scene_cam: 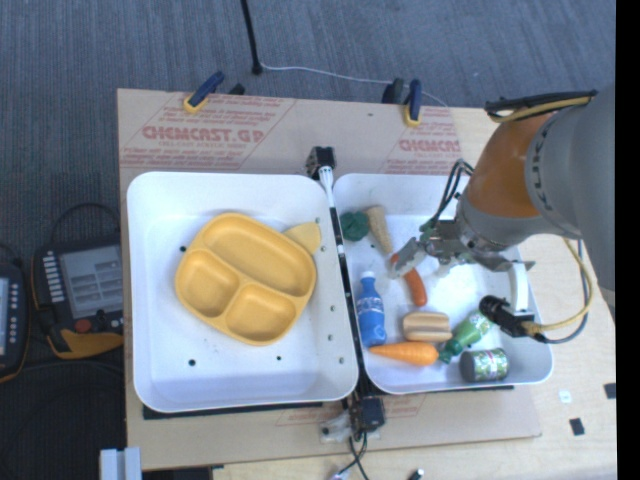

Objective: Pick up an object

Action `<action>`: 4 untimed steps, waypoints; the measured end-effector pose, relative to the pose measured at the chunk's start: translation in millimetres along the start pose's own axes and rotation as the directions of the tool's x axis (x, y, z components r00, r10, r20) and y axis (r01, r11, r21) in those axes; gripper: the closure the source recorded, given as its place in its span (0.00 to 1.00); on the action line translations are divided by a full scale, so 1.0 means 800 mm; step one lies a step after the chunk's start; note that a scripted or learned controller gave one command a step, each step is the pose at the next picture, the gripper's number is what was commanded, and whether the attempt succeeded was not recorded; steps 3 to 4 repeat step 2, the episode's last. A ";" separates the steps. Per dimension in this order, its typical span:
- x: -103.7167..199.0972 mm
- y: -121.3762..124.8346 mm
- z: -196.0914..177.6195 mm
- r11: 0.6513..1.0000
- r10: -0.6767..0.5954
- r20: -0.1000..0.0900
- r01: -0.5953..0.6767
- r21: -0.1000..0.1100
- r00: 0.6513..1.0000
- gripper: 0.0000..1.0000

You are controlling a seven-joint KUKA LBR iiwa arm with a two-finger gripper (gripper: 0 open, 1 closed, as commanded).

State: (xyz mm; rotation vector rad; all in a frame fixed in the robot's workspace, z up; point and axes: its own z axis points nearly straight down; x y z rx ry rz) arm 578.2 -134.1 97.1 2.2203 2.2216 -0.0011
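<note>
White shallow plastic bin, right-hand one (535, 368), camera view: holds a blue plastic bottle (370, 311), an orange toy carrot (405, 353), a tan hot-dog bun toy (427, 324), a small orange-red sausage-shaped piece (416, 288), a green bottle (466, 334) and a green-labelled can (485, 365), all lying on the bin floor. Grey arm's tool (412, 255) low over the bin, just above the orange-red piece; whether it is wide or narrow cannot be told, and nothing is seen held. Judged status: pick not yet made, with closing and lifting left.
</note>
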 end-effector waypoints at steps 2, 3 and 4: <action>0.056 -0.016 -0.179 1.000 -0.001 0.000 0.001 -0.002 1.000 1.00; 0.056 -0.016 -0.179 1.000 -0.001 0.000 0.001 -0.002 1.000 1.00; 0.056 -0.016 -0.179 1.000 -0.001 0.000 0.001 -0.002 1.000 1.00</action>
